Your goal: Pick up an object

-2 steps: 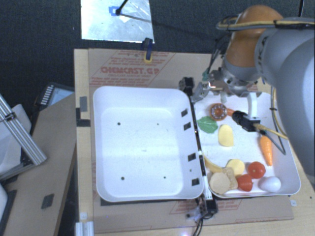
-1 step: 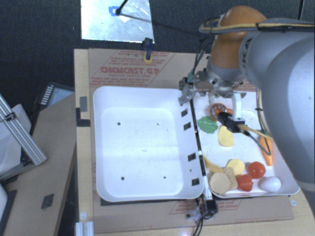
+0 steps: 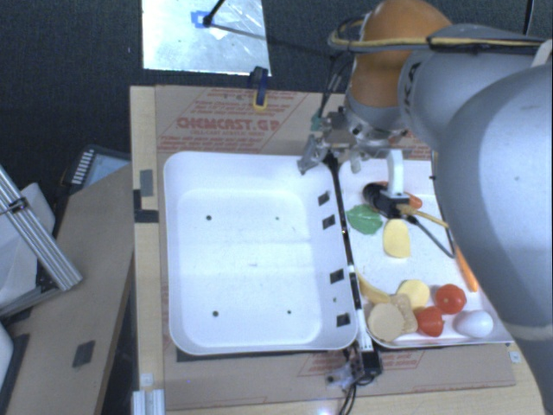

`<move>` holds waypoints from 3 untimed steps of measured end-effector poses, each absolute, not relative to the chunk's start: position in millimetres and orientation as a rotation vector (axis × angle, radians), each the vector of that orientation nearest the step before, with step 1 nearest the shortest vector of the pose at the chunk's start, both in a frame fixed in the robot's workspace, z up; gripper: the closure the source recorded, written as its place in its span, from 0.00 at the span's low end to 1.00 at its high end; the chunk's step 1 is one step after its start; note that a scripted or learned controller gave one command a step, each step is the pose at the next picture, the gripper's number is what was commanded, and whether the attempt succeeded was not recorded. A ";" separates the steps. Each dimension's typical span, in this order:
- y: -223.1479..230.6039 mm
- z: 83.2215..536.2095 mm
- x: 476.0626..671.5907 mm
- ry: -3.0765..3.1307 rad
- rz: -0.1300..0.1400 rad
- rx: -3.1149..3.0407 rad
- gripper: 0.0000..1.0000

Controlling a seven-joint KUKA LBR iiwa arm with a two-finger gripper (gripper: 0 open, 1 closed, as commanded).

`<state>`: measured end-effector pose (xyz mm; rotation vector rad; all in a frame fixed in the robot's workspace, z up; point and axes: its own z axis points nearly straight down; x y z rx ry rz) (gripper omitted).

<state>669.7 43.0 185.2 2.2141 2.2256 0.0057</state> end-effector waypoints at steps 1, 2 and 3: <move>144.5 81.4 665.9 2.236 0.007 2.208 0.00; 137.7 95.5 667.2 2.228 0.004 2.213 1.00; 155.4 83.5 608.2 2.229 -0.004 2.218 1.00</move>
